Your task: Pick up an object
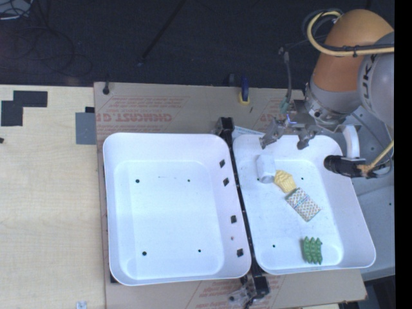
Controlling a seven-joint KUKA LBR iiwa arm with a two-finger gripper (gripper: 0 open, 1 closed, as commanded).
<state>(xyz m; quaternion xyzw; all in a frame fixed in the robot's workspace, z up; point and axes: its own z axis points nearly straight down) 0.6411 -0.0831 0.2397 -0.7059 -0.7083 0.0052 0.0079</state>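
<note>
Even, bright overhead light, soft shadows, slightly blurry, perhaps glare on the bins (167,148).

One fixed camera looked down at a slant on both bins (168,201), fingers (287,138) at the far right.
</note>
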